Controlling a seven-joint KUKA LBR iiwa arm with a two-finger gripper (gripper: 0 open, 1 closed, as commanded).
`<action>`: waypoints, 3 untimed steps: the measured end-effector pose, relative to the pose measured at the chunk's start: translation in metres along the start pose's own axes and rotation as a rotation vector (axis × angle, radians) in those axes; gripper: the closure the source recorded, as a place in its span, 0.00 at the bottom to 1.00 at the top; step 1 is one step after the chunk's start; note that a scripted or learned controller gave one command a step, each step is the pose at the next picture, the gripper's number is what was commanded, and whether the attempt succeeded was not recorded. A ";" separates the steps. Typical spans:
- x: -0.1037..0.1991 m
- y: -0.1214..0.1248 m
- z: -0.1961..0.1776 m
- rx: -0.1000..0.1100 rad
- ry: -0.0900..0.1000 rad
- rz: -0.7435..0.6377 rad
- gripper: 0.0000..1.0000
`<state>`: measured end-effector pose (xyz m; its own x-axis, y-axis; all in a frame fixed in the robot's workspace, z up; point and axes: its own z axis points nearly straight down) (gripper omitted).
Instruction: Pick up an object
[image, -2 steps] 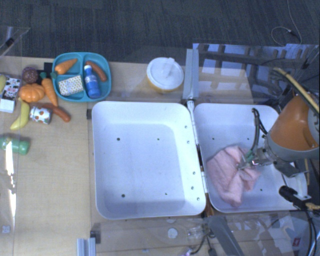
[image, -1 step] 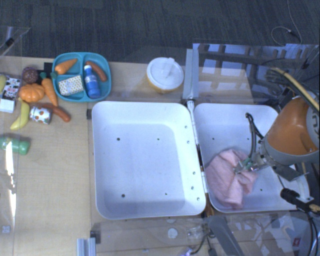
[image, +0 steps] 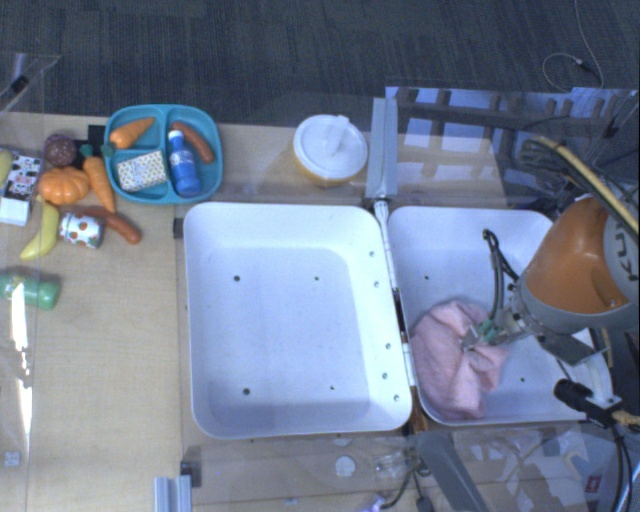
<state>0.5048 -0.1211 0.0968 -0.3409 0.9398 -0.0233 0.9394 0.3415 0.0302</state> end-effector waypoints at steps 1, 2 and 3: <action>0.000 0.000 0.000 0.000 0.000 0.000 0.00; -0.051 0.047 0.004 0.010 0.008 0.355 0.00; -0.037 0.027 0.003 0.004 0.004 0.195 0.00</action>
<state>0.5432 -0.1466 0.0958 -0.1526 0.9882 -0.0137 0.9878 0.1530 0.0298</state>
